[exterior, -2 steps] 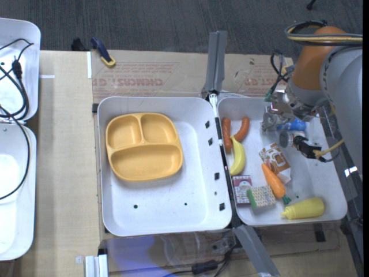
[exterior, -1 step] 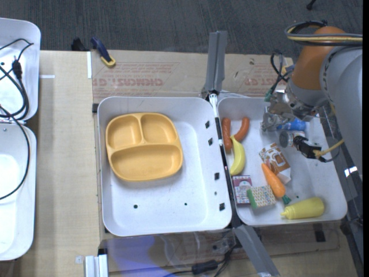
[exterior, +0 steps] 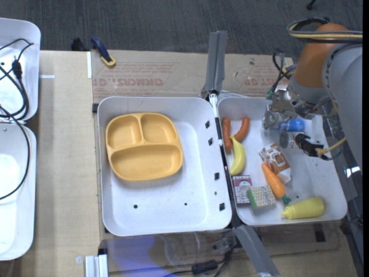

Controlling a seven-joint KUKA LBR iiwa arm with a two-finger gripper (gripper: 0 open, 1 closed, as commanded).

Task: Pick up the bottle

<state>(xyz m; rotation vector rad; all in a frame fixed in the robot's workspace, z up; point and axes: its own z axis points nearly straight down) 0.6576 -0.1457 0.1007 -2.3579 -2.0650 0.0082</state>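
One yellow divided plate (exterior: 144, 146) sits in my left bin (exterior: 115, 212). The right bin (exterior: 340, 203) holds two sausages (exterior: 241, 128), one banana (exterior: 237, 156), one carrot (exterior: 274, 180) and one yellow bottle (exterior: 302, 208) at its near right corner. My end effector (exterior: 278, 115) hangs over its far end; its opening I cannot tell.

Pincer (exterior: 275, 119) over right bin (exterior: 331, 180)

Dark grey carpet floor (exterior: 144, 16) along far side. Bench topped with flattened cardboard (exterior: 150, 77), red print on it upside down. White tubs (exterior: 14, 154) off to left, black cables (exterior: 14, 85) looping over them. Blue-handled clamp (exterior: 102, 52) on cardboard's far edge. Lighting even, pretty flat.
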